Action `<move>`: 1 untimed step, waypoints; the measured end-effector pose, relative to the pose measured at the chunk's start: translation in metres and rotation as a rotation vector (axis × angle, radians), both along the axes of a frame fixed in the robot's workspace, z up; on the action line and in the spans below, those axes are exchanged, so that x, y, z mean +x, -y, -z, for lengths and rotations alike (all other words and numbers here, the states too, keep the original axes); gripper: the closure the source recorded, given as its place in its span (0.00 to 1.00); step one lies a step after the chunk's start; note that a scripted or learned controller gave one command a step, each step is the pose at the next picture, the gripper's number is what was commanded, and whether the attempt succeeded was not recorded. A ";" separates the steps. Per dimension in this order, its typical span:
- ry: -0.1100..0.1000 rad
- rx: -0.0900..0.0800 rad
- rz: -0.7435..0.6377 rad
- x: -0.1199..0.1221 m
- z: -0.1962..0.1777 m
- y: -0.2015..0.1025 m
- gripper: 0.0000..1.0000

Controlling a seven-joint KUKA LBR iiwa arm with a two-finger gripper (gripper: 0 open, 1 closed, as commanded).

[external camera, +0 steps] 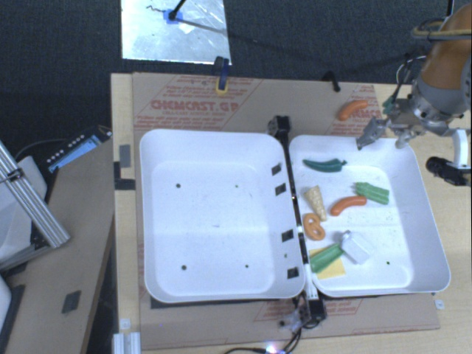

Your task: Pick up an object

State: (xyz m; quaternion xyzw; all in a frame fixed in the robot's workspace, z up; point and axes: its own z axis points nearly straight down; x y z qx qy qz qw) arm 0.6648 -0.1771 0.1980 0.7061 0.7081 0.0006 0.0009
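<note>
My gripper (386,137) hangs over the far rim of the right bin (426,220), its two fingers spread open with nothing between them. Below it in that bin lie a dark green pepper (324,165), a light green piece (372,192), an orange sausage (347,205), a cream cone (316,200), an orange ring (313,227), a white block (355,247) and a green piece (325,257) on a yellow slab (334,270). The pepper is the closest to the gripper, down and to its left.
A second orange sausage (353,109) lies on the cardboard behind the right bin, left of the gripper. The left bin (151,198) sits beside the right one, with black clips (281,190) along their shared edge. A blue and yellow clamp (220,76) stands at the back.
</note>
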 end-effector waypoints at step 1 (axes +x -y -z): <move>-0.007 0.004 -0.006 0.003 0.095 -0.057 0.00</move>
